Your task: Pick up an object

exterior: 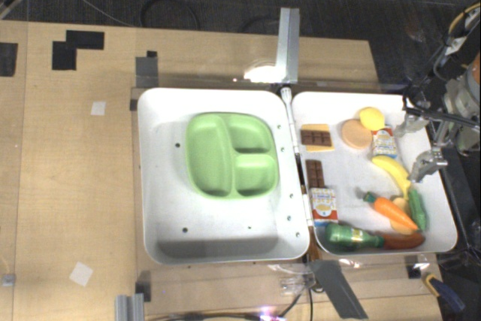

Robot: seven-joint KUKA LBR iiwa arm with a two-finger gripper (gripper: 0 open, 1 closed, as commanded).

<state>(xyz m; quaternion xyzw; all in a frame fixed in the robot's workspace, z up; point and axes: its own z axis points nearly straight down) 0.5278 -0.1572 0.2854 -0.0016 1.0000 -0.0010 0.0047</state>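
Two shallow white bins sit side by side. The left bin [150,184] holds a pale green plastic tray with three compartments [229,154]. The right bin [449,231] holds all the small toy food, so your pick comes from there.

Nearest row, along the right bin's front wall:
- Glossy green plastic bottle [353,237], lying on its side. It looks round and slick and would likely roll out of a pinch.
- Dark red sausage-shaped piece [403,241], just beside the bottle's end.

Middle:
- Orange plastic carrot with a green top [391,213], lying at a slant and touching or overlapping a dark green pod-shaped piece [417,208].
- Small printed white carton [323,204], close to the dividing wall.
- Dark brown chocolate bar [315,174], lying flat. There is little edge to grab.
- Yellow plastic banana [391,171], lying at a slant near the carrot.

The grey two-finger gripper [425,162] hangs just beside the banana's right end. You cannot tell whether it is apart or together. Nothing is visibly held.

Far:
- Brown waffle-like slab [316,137].
- Round tan bun [356,134].
- Small white and red container [383,140].
- Yellow lemon [370,117].

Judgement: the banana is the likely target. It is probably light, hollow, stiff and smooth. Take it across the narrow middle of its curve, not at the tapering ends. The carrot lying so close could get nudged.
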